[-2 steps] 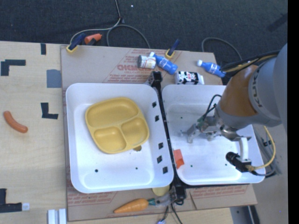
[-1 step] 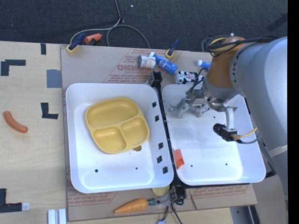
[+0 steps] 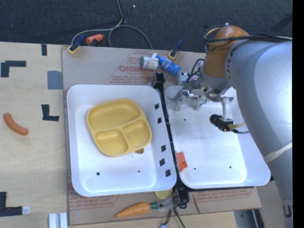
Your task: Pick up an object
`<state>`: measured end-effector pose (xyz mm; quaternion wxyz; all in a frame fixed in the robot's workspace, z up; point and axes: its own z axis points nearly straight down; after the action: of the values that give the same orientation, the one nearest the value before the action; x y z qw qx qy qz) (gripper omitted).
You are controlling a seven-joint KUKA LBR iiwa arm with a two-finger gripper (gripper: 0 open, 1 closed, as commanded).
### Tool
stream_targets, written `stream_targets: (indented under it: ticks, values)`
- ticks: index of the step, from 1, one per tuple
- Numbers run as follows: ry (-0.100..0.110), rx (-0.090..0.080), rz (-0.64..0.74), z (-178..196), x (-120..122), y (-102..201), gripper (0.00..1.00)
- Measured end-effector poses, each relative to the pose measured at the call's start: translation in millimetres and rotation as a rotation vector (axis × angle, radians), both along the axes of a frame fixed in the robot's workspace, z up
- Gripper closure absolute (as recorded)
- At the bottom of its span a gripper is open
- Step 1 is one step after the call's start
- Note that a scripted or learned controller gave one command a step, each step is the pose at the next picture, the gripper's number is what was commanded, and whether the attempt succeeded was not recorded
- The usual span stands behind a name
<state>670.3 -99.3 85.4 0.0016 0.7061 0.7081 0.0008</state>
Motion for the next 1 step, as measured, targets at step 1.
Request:
stream_targets:
  ticks: [1]
  values:
    - [0.001, -0.001, 0.0, 10.3, -1.2, -0.5, 1.0]
